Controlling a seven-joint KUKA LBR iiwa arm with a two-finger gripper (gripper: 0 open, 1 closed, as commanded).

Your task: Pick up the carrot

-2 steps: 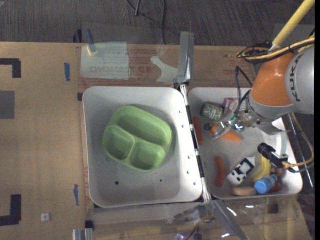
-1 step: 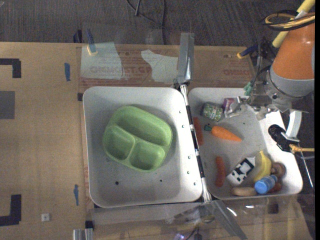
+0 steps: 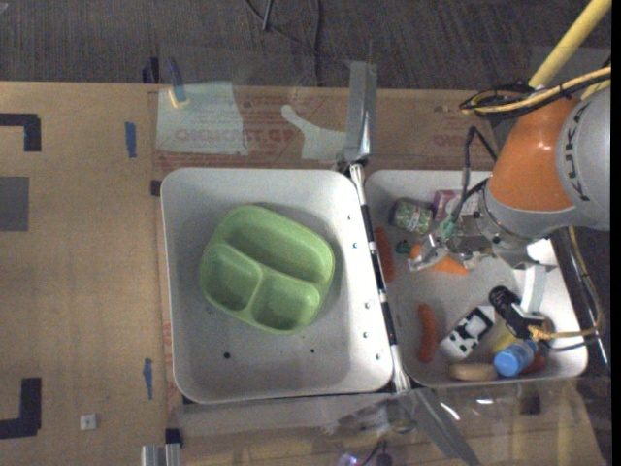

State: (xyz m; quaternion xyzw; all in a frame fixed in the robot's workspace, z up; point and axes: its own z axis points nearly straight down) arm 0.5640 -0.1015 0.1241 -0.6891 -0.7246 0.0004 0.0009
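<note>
The carrot (image 3: 449,267) is a small orange cone lying in the right bin (image 3: 563,362), near its upper middle. My gripper (image 3: 444,247) hangs directly over it, low in the bin, and covers part of the carrot, so orange shows on both sides of the tool. Whether the carrot is actually gripped is hidden from view. The grey arm with its orange band (image 3: 534,168) reaches in from the right.
A green can (image 3: 412,216) and a pink item (image 3: 446,200) lie just behind the gripper. A red-orange stick (image 3: 385,250) rests by the bin's left wall. A red sausage (image 3: 427,330), a black-and-white block (image 3: 468,330), a blue-capped bottle (image 3: 512,359) and a tan piece (image 3: 473,370) sit nearer the front. The left bin (image 3: 194,357) holds a green divided plate (image 3: 268,268).
</note>
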